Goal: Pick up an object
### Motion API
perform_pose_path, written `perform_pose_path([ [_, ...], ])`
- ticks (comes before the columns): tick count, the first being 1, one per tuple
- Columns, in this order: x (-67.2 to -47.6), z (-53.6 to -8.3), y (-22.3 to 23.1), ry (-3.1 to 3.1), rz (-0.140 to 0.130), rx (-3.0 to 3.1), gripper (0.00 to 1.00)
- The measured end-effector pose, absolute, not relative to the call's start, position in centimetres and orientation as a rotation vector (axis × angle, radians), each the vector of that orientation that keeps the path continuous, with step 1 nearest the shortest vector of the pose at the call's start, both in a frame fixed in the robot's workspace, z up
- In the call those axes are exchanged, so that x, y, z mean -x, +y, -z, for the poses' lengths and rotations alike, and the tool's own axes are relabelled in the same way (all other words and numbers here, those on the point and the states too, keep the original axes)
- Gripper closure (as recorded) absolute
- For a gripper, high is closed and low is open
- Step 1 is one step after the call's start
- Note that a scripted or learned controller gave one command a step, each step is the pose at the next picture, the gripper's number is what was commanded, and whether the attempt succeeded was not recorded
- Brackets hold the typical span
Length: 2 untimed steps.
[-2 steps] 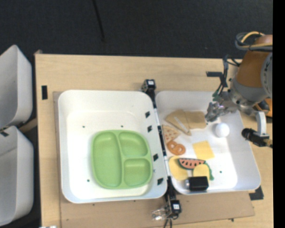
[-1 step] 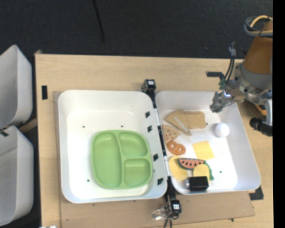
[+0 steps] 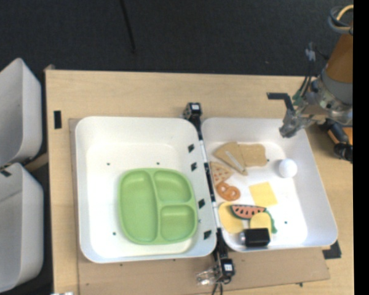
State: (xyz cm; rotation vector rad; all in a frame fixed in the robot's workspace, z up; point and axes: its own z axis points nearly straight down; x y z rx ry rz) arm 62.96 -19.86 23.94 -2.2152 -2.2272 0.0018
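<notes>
Toward the upper right of the frame, the gripper (image 3: 290, 126) is hanging over the top rim of the right bin (image 3: 313, 226); whether it is clenched or released I cannot tell, and nothing is showing in its grasp. Lying in that bin, right of centre, are toy foods: a white ball (image 3: 287, 168), bread slices (image 3: 241, 156), a pretzel (image 3: 227, 192), a yellow cheese square (image 3: 262, 194), a watermelon slice (image 3: 248, 211) and a black block (image 3: 256, 237). All are looking light and rigid. The flat pieces are probably offering little edge; the smooth ball may be rolling away, so pinching across its middle seems best. Sitting in the left bin (image 3: 92, 146) is a glossy green divided tray (image 3: 157, 205).
</notes>
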Motion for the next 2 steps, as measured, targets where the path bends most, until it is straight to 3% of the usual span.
perform_pose_path([
  [2,-65.4,-24.5,-10.7,-2.226,-0.005,2.212,1.0],
])
